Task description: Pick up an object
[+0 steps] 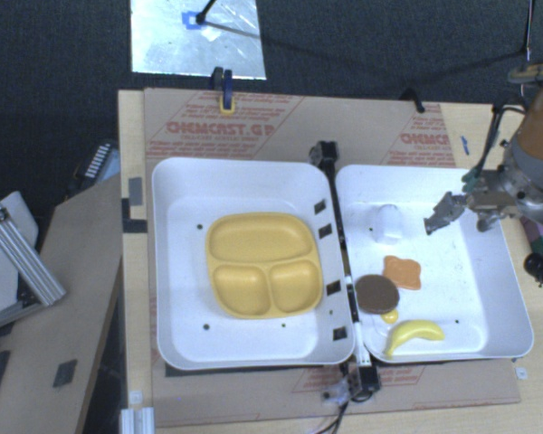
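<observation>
Right now I have the gripper (445, 212) hanging over the upper part of the right bin (502, 269), reaching in from the right, and from this slant I cannot tell how it is set; nothing is visibly carried.

The candidates all lie in that right bin. A white cup (386, 221) sits just left of the gripper, near the divider. Below it are an orange piece (404, 272), a brown disc (377, 293) touching it at the lower left, and a yellow banana (414, 334) near the front wall. The left bin (172, 242) holds a yellow divided tray (258, 264).

My worries, as judgement only: the white cup is nearest, but it barely stands out against the white floor, so I could misjudge its edge and knock it over or shove it against the divider. The orange piece and brown disc look flat and low, so a descent there may scrape the floor and close above them. They also touch, so grabbing one could drag the other. The banana's curve may let it roll out sideways.
</observation>
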Available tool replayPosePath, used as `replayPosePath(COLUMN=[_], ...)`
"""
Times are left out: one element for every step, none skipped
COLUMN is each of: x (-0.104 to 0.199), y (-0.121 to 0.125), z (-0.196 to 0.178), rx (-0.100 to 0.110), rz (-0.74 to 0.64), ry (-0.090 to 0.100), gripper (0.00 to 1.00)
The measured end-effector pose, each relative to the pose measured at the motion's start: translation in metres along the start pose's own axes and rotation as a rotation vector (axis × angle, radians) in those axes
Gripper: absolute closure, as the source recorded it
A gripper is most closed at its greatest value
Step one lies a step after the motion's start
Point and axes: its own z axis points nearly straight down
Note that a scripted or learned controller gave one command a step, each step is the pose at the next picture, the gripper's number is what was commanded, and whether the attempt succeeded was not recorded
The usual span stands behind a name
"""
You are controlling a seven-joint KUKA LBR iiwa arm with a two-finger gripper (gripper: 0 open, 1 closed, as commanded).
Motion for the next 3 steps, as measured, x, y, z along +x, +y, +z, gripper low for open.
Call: replayPosePath(x=[0.000,-0.007,-0.016], y=[0.002,0.002,0.004], z=[-0.004,0.055,0.113], rx=[-0.009,-0.003,-0.003], rz=[-0.002,0.000,0.000], ry=[-0.001,0.000,0.000], gripper=[0.00,0.00,0.00])
